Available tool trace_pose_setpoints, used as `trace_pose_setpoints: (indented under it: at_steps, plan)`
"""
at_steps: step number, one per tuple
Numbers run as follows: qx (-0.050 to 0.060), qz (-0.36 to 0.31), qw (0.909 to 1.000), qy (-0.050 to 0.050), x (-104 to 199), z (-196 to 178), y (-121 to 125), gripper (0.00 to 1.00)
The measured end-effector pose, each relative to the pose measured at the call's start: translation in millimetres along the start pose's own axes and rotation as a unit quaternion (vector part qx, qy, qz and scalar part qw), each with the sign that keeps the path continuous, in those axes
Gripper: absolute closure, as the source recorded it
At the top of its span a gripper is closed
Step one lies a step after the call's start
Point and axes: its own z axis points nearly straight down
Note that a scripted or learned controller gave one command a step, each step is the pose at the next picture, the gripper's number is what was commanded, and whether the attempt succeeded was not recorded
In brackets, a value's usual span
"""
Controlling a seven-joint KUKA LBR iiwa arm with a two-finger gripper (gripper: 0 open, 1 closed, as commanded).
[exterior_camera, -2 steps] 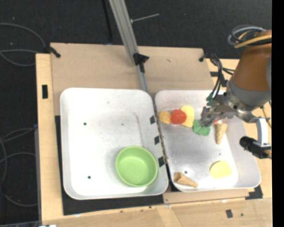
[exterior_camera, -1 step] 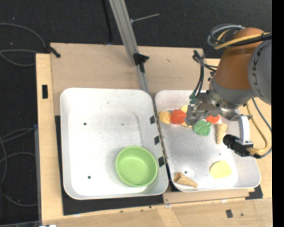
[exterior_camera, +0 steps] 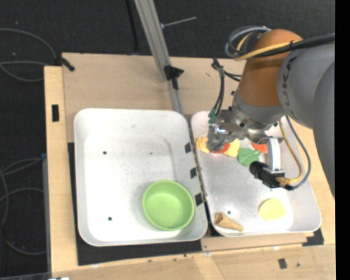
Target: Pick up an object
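My gripper (exterior_camera: 217, 134) hangs low over the far left corner of the right bin (exterior_camera: 303, 220). Directly under and beside it lies a small cluster: a yellow piece (exterior_camera: 203, 145), a red-orange piece (exterior_camera: 228, 149) and a light green piece (exterior_camera: 247, 156), with a small orange bit (exterior_camera: 261, 147) to their right. The gripper's body covers part of the cluster, and nothing can be made out as held. Nearer the front of the same bin lie a pale yellow disc (exterior_camera: 272, 209) and a tan wedge (exterior_camera: 228, 221).
A green bowl (exterior_camera: 168, 205) sits in the left bin (exterior_camera: 105, 133) near its front right corner. A metal pole (exterior_camera: 157, 39) slants up from between the bins. Black cables and a connector (exterior_camera: 268, 175) hang off the wrist above the right bin.
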Motion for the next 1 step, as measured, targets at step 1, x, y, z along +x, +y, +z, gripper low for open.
trace_pose_setpoints:
  at_steps: [1]
  plan:
    - [0.0,-0.001,1.0,0.001,56.8,-2.9,17.6,1.0]
